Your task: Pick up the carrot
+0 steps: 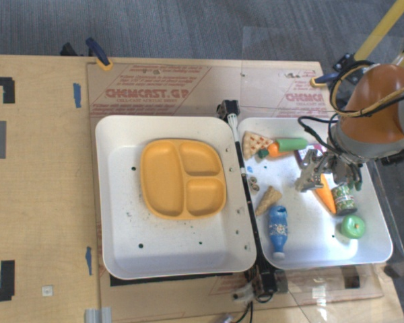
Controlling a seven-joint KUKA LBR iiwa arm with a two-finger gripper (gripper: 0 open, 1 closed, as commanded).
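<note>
Two white bins sit on the desk (40, 180). Over the right bin (374, 247) the gripper (316, 175) hangs, grip state unclear, touching one carrot (326, 197). Nearby: one blue bottle (277, 229), one green apple (352, 227). One yellow plate (183, 178) occupies the left bin (118, 247).

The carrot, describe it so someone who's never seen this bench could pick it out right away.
Look in the right-hand white bin, near its right side, just below the tool. The carrot is a short orange cone lying tilted. It has a green apple below it and a blue bottle to its left, so its plain orange colour sets it apart.
</note>
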